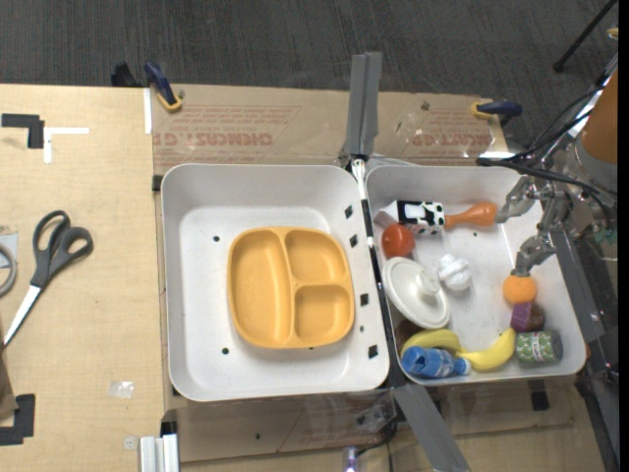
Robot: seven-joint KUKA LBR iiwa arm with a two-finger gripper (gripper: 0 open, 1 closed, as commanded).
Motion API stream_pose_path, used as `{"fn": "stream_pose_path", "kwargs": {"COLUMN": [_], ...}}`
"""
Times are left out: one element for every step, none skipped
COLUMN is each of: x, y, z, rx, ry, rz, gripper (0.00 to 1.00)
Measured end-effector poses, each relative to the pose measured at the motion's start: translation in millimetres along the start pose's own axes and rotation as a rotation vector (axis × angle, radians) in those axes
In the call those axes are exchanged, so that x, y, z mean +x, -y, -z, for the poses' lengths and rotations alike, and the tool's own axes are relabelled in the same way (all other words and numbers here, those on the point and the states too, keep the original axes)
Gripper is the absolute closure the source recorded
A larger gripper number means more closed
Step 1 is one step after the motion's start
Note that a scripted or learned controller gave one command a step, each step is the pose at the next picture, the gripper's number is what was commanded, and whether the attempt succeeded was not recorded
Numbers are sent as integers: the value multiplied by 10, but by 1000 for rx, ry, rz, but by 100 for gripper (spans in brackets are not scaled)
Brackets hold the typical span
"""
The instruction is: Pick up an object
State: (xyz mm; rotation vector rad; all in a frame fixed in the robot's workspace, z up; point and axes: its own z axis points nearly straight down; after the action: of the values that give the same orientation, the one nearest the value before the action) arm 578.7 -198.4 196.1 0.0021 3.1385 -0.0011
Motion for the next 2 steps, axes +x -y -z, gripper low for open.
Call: {"fn": "stream_pose_path", "kwargs": {"x": [165,412], "y": [-151,234], "z": [-1031,-1016], "rx": [0,1], "ry": [1,3], "rz": [-76,40], "gripper": [0,0]}}
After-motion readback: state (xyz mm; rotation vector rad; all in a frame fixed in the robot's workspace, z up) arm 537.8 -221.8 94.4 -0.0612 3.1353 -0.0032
